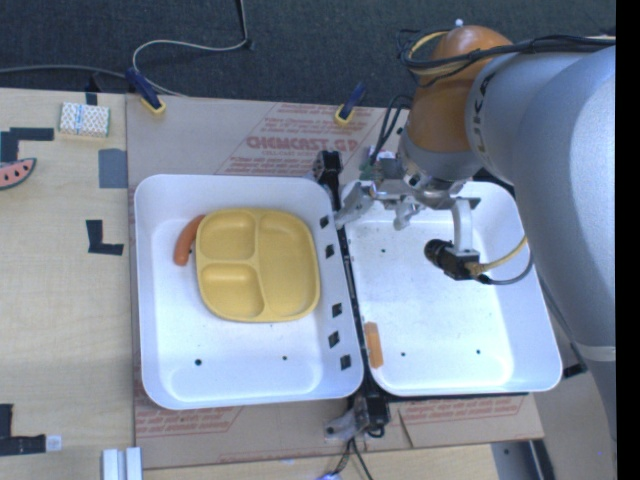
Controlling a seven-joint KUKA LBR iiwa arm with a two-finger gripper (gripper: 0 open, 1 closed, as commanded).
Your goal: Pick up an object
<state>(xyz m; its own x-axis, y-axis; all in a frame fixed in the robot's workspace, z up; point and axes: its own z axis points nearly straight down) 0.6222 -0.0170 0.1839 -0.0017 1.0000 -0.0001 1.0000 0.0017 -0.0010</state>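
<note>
From the camera view above the worktop (60,268), two shallow white bins sit side by side on a sheet of brown cardboard (290,143). The left bin (160,368) holds a yellow divided plate (258,264), lying flat in the bin's upper middle. An orange carrot-like piece (184,240) lies touching the plate's left edge, partly tucked beneath it, close to the bin's left wall. The right bin (520,368) carries a second small orange piece (373,344), which rests against the bin's left wall toward the near corner, just beside the divider between the two bins.

The grey arm (560,168) comes in from the right, its orange band (445,88) above the wrist. The hand (405,206) hangs over the far left corner of the right bin, well apart from either orange piece and from the plate. Nothing shows between its tips, and whether it stands wide or narrow cannot be told from this angle.
</note>
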